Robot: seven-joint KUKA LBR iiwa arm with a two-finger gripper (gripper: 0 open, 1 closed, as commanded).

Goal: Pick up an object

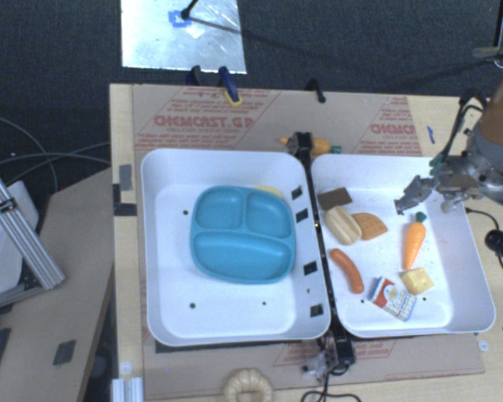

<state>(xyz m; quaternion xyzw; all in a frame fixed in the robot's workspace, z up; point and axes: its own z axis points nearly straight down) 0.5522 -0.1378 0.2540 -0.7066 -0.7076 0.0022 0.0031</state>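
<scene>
One carrot (414, 243) just below the gripper (412, 195), apart from it; gripper's state impossible to tell.

Tray (241, 233) in left bin (163, 249)

Red print reading "CHEMCAST GP" stands on the brown cardboard sheet (260, 111) lying under the bins on the table, once well left of the pincer (415, 193) and once, partly legible, just above and behind it. No other text is readable.
</scene>
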